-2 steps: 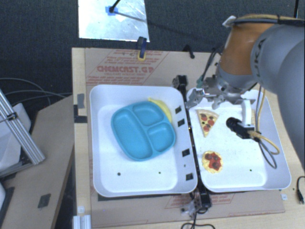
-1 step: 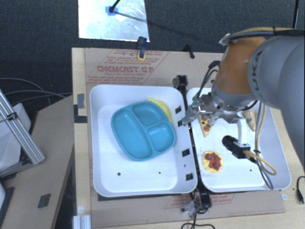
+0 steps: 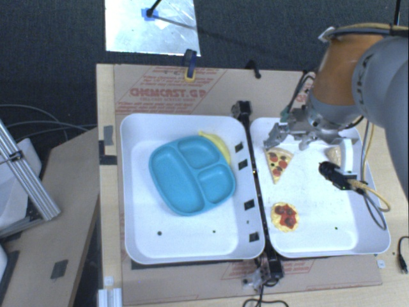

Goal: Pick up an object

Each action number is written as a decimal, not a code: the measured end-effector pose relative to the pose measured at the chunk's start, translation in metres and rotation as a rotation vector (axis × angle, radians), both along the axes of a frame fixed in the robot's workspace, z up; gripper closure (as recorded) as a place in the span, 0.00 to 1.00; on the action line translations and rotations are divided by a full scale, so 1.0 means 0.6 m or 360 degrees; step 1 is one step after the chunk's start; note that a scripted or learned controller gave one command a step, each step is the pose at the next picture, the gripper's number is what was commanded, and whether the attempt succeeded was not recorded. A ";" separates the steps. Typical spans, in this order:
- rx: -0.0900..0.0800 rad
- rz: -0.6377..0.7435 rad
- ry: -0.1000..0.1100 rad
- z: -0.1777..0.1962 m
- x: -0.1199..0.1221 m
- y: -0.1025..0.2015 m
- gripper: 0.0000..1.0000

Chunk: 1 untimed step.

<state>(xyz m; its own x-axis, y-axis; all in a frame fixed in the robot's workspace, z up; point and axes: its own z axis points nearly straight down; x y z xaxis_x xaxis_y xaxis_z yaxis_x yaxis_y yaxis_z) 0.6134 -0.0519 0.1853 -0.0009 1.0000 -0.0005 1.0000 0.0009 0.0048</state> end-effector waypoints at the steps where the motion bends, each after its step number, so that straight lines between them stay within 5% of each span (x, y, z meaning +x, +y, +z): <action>1: 0.0001 0.0007 -0.0004 0.001 0.096 0.014 0.00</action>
<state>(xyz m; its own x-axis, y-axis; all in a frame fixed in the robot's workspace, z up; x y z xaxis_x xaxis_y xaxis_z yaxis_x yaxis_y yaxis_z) 0.6710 -0.0432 0.1860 -0.0053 1.0000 0.0000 1.0000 0.0053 0.0071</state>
